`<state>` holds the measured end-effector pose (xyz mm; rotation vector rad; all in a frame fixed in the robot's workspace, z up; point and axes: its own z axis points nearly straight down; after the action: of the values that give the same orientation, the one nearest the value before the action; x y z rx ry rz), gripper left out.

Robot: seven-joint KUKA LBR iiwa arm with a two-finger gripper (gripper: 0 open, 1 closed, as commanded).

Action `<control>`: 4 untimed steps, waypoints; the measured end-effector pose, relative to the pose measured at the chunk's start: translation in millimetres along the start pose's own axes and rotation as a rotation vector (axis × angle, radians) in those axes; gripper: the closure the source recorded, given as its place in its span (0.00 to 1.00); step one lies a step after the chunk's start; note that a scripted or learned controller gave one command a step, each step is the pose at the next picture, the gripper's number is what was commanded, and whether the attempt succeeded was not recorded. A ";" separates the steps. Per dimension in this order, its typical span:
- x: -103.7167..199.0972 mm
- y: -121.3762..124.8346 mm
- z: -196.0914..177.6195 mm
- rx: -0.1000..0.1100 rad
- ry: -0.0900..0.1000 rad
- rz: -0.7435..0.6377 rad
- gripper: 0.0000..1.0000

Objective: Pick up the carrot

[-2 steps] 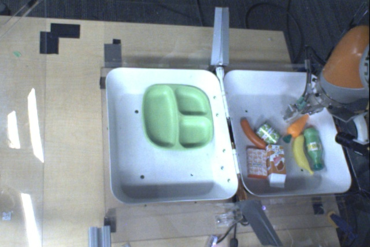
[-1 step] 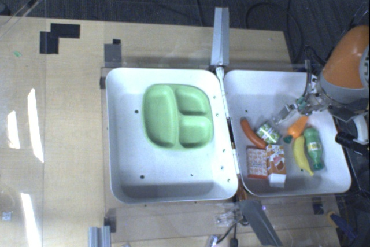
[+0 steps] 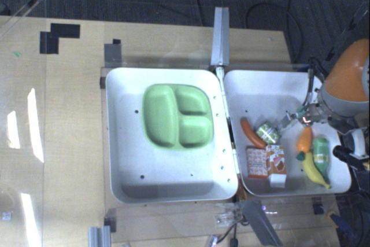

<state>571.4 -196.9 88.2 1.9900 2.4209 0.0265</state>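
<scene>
- The carrot (image 3: pixel 304 142) lies in the right bin (image 3: pixel 260 87), between a green can (image 3: pixel 267 133) and a green bottle (image 3: pixel 321 153).
- The end effector (image 3: pixel 304 117) hovers just beyond it; its state I cannot tell.
- Step in hand: the approach. Next, a descent centred on the carrot.

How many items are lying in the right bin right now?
6: a sausage at left, a can beside it, a carton below, then carrot, green bottle and banana at right. The arm may hide more.
</scene>
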 end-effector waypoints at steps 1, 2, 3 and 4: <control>-2.0 72.9 3.7 0.009 -0.008 0.154 0.00; -4.0 13.0 -74.1 0.010 -0.009 0.212 0.00; -1.6 -23.3 -7.4 0.011 -0.008 0.164 0.00; -1.2 -20.6 -18.9 0.005 -0.011 0.162 1.00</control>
<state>551.2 -202.2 106.7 2.1765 2.2495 0.0114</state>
